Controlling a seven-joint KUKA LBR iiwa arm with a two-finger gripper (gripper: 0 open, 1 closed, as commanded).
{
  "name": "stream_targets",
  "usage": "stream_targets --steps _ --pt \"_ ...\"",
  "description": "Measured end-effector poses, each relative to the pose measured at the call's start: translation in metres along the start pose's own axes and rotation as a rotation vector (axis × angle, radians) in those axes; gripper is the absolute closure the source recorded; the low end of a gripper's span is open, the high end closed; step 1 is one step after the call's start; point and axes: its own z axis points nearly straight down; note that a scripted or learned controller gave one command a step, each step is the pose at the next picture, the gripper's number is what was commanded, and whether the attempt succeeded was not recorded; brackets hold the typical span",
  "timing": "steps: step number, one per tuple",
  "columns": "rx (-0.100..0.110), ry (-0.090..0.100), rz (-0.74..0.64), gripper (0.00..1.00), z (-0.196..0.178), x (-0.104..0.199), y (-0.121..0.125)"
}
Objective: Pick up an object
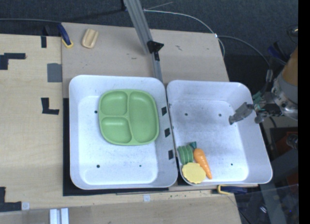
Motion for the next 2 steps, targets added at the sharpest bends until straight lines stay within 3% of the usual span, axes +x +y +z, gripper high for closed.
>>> stream_targets --steps 1,2 --pt "0.0 0.0 0.0 0.0 0.0 0.0 0.0" --pt "0.005 0.0 0.0 0.0 0.051 0.007 0.007"
